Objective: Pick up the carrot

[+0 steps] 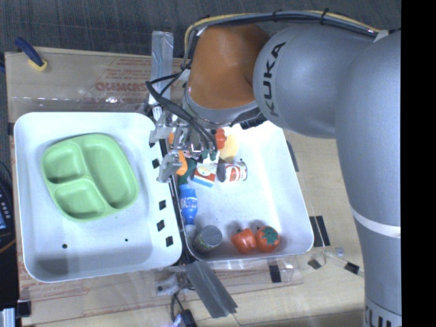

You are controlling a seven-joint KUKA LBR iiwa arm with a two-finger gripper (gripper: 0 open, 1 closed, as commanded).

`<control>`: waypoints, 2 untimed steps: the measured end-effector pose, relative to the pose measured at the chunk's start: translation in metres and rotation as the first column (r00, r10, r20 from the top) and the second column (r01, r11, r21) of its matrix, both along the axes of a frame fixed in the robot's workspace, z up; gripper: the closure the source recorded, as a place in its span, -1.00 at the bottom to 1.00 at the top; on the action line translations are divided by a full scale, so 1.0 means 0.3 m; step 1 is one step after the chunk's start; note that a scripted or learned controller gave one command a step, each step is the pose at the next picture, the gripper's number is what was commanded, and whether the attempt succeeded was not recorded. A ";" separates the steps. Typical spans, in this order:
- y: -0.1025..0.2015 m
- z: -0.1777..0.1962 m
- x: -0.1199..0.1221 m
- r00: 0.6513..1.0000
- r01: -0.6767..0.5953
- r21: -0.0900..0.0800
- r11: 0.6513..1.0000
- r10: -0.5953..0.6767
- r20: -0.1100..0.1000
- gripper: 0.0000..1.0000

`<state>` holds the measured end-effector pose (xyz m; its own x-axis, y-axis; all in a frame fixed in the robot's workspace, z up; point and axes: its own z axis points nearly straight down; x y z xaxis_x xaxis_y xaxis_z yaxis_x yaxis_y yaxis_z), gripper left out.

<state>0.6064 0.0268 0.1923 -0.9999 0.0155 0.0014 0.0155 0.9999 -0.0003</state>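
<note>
Pincer low over the left side of the right white plastic bin [289, 203], among a cluster of small items.

The small orange carrot [181, 164] lay beside the pincer [178, 145], near the bin's left wall; its long axis and pointing could not be made out. Whether the pincer held anything could not be told. A smooth green three-compartment plastic tray [88, 174] sat in the left bin [82, 251].

Small orange carrot [181, 163], only partly visible, lying in the right-hand bin [286, 203] close against its left wall, toward the far end. Pose hard to read; just above the blue bottle [187, 204].
</note>
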 end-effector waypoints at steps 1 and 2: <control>0.193 0.002 0.125 0.969 -0.247 0.000 0.969 0.247 0.005 -1.00; 0.307 -0.124 0.170 0.881 -0.474 -0.001 0.881 0.474 0.007 -1.00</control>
